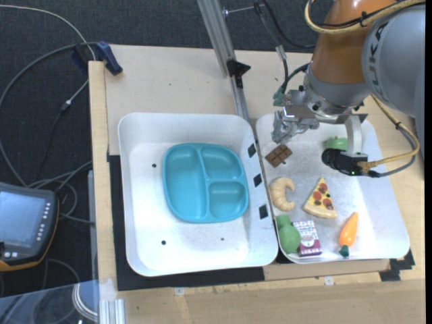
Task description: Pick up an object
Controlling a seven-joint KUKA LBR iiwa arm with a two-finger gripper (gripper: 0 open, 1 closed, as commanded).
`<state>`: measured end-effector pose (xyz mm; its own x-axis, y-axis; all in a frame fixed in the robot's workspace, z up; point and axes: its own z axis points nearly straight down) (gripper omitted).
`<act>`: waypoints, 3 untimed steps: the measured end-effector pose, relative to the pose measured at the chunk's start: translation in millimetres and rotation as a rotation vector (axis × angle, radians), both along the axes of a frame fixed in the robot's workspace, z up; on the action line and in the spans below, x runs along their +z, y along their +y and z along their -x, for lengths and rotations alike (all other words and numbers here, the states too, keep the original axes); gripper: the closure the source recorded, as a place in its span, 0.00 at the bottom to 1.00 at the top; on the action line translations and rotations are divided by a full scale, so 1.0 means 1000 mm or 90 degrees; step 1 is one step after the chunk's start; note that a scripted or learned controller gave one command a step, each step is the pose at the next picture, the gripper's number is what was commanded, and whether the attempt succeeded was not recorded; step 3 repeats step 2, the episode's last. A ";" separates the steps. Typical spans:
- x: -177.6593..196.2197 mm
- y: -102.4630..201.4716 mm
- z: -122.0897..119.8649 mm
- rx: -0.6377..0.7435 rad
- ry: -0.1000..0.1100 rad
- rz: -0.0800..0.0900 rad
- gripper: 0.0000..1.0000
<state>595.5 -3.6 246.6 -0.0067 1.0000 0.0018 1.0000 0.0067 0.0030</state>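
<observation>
1. The right bin (388, 208) is the landmark; the gripper (282, 135) hangs over its upper left corner, just above a brown chocolate piece (277, 156).
2. The fingers (278, 128) point down and are closed on nothing that can be seen; the chocolate lies flat on the bin floor below their tips, apart from them or barely touching, hard to tell which.
3. The arm (351, 39), grey with its orange band, leans in over the bin's upper edge.
4. Below the chocolate, along the bin's left side, lies a croissant (283, 193).
5. A pizza slice (320, 199) lies near the bin's middle, just right of the croissant.
6. A carrot (347, 231) lies toward the bin's lower right, well apart from the gripper.
7. In the bin's lower left corner sit a green toy (288, 235) and a small box (308, 239), touching each other.
8. A green item (335, 143) sits near the bin's upper middle, partly hidden by the arm.
9. The left bin (135, 181), beside the right one, holds a blue tray (204, 181).
</observation>
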 end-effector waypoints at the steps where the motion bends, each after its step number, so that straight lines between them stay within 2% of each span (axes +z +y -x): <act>1: 0.005 0.056 -0.009 0.000 0.000 0.000 1.00; 2: 0.000 0.100 -0.020 -0.002 0.001 0.001 1.00; 3: 0.000 0.100 -0.020 -0.002 0.001 0.001 1.00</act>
